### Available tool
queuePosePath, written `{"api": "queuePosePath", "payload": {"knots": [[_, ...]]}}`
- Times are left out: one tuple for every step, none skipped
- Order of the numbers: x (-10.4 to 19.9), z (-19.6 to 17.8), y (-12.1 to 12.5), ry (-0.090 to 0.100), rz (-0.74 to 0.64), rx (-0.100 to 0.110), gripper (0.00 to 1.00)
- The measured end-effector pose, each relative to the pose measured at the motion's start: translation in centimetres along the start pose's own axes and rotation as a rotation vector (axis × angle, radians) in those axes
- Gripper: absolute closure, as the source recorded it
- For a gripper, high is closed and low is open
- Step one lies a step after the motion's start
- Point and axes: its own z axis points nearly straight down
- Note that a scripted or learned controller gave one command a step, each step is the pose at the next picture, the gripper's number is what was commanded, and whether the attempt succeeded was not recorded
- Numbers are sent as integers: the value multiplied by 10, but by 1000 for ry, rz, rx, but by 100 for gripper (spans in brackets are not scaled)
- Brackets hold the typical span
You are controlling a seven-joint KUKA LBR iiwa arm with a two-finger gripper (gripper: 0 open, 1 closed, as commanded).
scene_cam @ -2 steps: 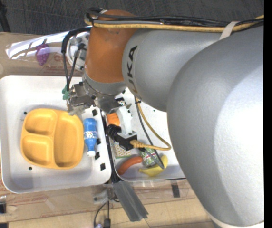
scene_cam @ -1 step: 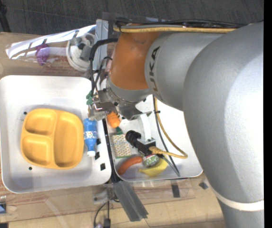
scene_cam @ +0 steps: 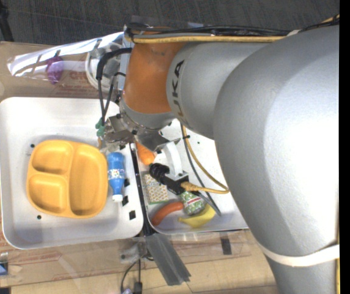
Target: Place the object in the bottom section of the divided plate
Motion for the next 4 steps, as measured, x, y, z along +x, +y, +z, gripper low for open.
{"api": "queuePosePath", "payload": {"knots": [[36, -28, 8, 0, -67, 0, 100], [-3, -32, -14, 0, 5, 3, 100], [18, -22, 13, -1, 8, 1, 100], [1, -70, -30, -1, 102, -2, 100]]}}
